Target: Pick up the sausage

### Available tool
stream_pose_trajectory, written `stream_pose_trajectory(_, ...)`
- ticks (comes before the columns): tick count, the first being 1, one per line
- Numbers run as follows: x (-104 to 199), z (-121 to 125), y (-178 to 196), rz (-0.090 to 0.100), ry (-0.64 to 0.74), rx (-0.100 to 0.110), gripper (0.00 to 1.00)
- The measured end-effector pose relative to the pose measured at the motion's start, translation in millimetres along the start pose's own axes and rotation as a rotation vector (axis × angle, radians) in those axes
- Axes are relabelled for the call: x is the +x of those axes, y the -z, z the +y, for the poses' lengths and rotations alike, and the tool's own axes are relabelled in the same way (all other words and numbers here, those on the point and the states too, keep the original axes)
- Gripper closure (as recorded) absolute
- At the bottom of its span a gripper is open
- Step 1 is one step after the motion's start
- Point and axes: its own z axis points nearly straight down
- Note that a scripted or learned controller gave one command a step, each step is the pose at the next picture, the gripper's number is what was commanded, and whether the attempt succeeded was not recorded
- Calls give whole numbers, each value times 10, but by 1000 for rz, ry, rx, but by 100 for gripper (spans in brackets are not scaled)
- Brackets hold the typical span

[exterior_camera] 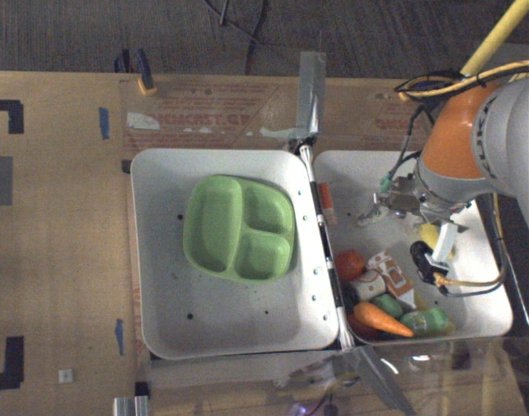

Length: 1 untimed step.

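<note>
The sausage (392, 276), a short brown piece with pale ends, lies in the right bin (486, 319) among a pile of toy food near the bin's front left. My gripper (372, 210) hangs over bare bin floor in the back left part of that bin. It is behind the sausage and apart from it, and it looks open with nothing between its fingers. The grey arm with its orange band (451, 141) reaches in from the right and covers part of the bin.
Around the sausage lie a red piece (349, 264), an orange carrot (382, 319), green pieces (429, 321) and a yellow piece (430, 234) under the wrist. A green divided plate (240, 228) sits in the left bin (160, 319). A metal divider (321, 232) separates the bins.
</note>
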Motion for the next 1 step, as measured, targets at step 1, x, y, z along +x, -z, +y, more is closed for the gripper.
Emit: stream_pose_trajectory(1, -315, 114, 14, 10, -159, 2, 0)
